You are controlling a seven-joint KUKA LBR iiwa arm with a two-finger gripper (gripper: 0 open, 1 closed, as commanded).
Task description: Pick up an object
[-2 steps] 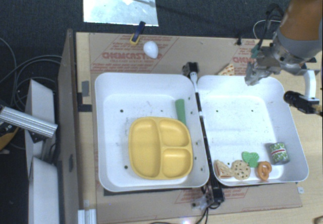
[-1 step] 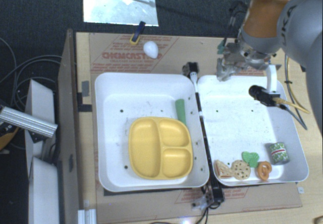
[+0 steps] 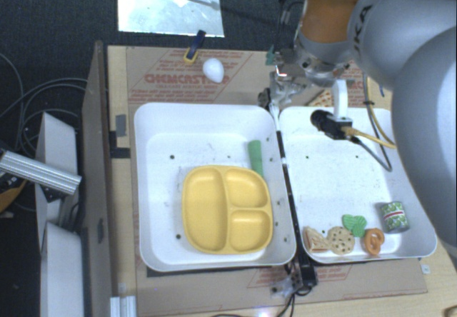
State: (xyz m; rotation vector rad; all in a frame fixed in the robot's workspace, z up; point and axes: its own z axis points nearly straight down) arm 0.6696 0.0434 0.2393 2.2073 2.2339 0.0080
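Gripper (image 3: 280, 98) hangs over the back edge where both bins meet; can't tell its state. Yellow tray (image 3: 227, 210) sits in the left bin (image 3: 161, 137), snacks (image 3: 341, 239) along the right bin's (image 3: 421, 240) front edge.

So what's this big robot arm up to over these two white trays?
It is meant to pick something up. The gripper hovers at the far end of the divide between the bins. A yellow divided plate and green stick lie in the left bin; small toy foods sit untouched in the right bin.
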